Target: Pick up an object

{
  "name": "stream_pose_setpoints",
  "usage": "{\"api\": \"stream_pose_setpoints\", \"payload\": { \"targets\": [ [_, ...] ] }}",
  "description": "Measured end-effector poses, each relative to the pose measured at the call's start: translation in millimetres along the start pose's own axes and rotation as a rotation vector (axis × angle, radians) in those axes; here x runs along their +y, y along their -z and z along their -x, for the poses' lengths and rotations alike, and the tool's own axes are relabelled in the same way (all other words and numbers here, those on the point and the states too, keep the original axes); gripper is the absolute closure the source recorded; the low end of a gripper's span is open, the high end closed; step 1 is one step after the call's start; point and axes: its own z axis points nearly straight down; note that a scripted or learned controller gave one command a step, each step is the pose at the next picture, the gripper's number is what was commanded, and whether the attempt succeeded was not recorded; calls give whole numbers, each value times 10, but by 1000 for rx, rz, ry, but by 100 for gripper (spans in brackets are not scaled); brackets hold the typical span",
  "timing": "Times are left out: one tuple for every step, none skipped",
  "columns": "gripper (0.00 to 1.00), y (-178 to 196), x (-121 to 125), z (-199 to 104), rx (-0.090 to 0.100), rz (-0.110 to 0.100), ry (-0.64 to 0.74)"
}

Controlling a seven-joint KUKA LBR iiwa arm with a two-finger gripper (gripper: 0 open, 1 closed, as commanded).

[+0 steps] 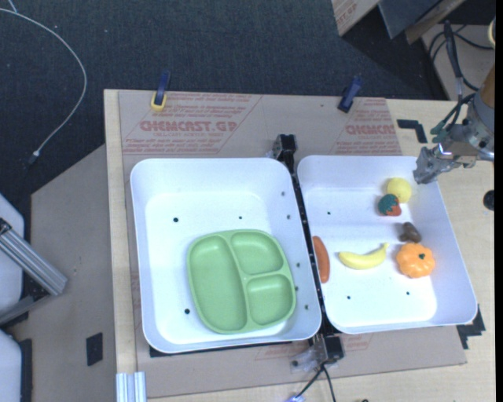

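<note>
Hovering gripper (427, 166) | fingers unclear | arm cut off right

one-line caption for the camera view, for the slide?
Gripper poised at the right bin's far corner near a lemon, banana, pumpkin and carrot; green tray in left bin.

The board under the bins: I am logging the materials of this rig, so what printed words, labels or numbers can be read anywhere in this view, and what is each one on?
"CHEMCAST GP": red print on the brown board, behind the left bin.
The same red print repeats behind the right bin, partly cut off there.
Smaller red lines above and below it: too blurred to read.
Red print on the cardboard box at the top edge: too small to read.
</note>
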Motion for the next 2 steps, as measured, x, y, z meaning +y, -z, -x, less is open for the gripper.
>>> {"api": "stream_pose_setpoints", "payload": {
  "targets": [
    [100,221,11,1,1,-4,0],
    [100,219,-3,-612,5,-10,4]
  ]
}}
